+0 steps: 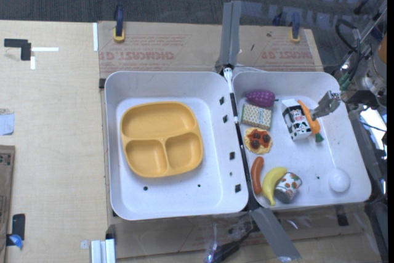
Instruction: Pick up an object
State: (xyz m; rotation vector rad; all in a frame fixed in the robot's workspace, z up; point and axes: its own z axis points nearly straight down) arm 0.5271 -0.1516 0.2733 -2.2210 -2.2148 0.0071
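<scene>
Banana [271, 182] at six o'clock is being bypassed; the stiff, light milk carton [296, 122] is being approached by the pincer [324, 105], grip state unclear; its flat sides are being favoured.

Arm's mostly grey metal with dark cables looping around the wrist, ending in a slim silvery claw [327, 103].

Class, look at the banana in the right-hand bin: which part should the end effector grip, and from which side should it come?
Grip the banana across its narrow width near the middle of its curve, coming down from above. It lies flat, with the red sausage close on one side and a small can against the other, so its upper half probably offers more room.
</scene>
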